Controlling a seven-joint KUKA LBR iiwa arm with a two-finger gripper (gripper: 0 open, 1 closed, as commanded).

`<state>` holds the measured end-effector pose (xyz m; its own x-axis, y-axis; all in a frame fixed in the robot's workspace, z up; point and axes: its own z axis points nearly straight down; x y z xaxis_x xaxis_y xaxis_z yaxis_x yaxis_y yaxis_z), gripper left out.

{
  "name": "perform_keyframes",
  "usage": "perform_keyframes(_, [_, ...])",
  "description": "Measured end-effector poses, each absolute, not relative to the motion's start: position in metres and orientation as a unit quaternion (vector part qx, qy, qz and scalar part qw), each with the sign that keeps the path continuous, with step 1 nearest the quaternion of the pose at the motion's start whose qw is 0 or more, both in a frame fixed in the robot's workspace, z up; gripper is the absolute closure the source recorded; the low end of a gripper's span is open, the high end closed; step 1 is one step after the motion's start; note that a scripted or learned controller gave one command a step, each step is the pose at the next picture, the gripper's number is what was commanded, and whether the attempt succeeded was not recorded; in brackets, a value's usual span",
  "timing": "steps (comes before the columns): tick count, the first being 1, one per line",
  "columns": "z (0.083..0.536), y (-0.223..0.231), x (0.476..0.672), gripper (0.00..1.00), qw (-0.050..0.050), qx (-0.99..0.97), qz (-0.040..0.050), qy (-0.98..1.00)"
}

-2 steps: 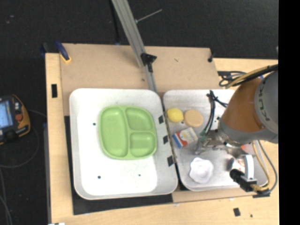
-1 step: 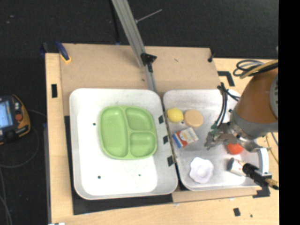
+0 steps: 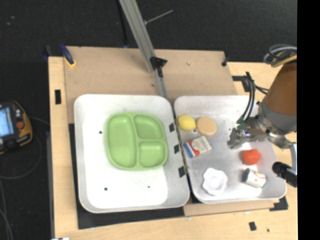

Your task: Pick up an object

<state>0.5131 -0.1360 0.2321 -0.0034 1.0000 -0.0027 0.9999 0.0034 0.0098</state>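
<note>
Right bin [image 3: 220, 104], near edge: white cup [image 3: 215, 180] and small white-red item [image 3: 254, 178]. Orange ball [image 3: 251, 157] next, toward the right edge, likeliest target. Tool [image 3: 239, 138] hovers just beyond it; grip state unreadable. Yellow ball [image 3: 187, 123], tan disc [image 3: 206, 126] farther back.
</note>
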Motion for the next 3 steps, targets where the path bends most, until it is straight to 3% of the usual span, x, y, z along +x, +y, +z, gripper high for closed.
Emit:
perform_keyframes(1, [0.279, -0.137, 0.515, 1.00, 0.003, 0.706, 0.0018, 0.709])
perform_keyframes(3, [0.263, -0.030, 0.539, 1.00, 0.001, 0.704, 0.0007, 0.710])
